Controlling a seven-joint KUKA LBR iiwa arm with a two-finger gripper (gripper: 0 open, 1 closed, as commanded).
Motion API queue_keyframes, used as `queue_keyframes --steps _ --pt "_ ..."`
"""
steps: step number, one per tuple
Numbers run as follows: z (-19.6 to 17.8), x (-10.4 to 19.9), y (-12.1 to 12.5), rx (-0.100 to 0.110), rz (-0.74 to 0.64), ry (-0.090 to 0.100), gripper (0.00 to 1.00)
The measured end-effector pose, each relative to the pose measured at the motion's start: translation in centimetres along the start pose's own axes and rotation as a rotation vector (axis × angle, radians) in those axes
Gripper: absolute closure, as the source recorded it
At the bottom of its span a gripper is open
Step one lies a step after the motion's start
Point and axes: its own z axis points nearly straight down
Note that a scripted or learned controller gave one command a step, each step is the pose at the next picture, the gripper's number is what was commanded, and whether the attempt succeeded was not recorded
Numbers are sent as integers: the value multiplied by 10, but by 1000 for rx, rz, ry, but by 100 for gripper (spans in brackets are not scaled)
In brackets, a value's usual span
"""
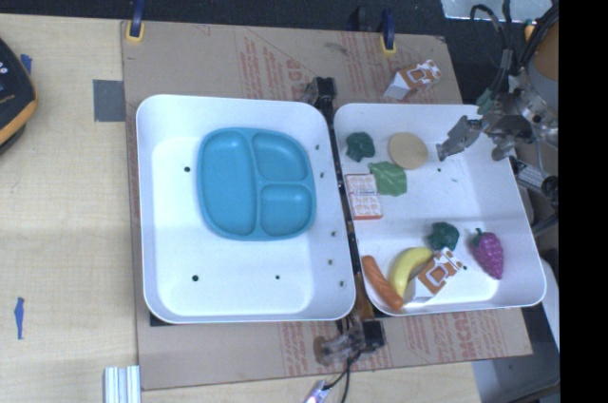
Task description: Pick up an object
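Right white bin [494, 201]: 1 tan round disc [409, 150], 2 dark green broccoli-like pieces [359, 144] [443, 236], 1 light green leafy piece [389, 178], 1 red-and-white carton [363, 197], 1 yellow banana [408, 268], 1 orange carrot [378, 283], 1 purple grape bunch [488, 253]. My pincer [456, 143] hangs over the bin's far right part, just right of the disc, fingers spread and gripping nothing. Left white bin [166, 230]: 1 blue 3-compartment plastic plate [256, 182].

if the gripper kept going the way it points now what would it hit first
Probably the tan round disc: the gripper points leftward at it over the right bin, though its height above the bin is unclear.
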Motion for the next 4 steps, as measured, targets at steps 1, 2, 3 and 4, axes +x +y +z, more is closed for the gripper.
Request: queue_keyframes --steps 1,2,3,4 --pt "155 -12 -27 0 0 -1 0" --pt "155 -19 -88 0 0 0 0" --pt "155 10 -62 -1 -1 -1 0" --pt "144 8 -62 0 -5 -2 100"
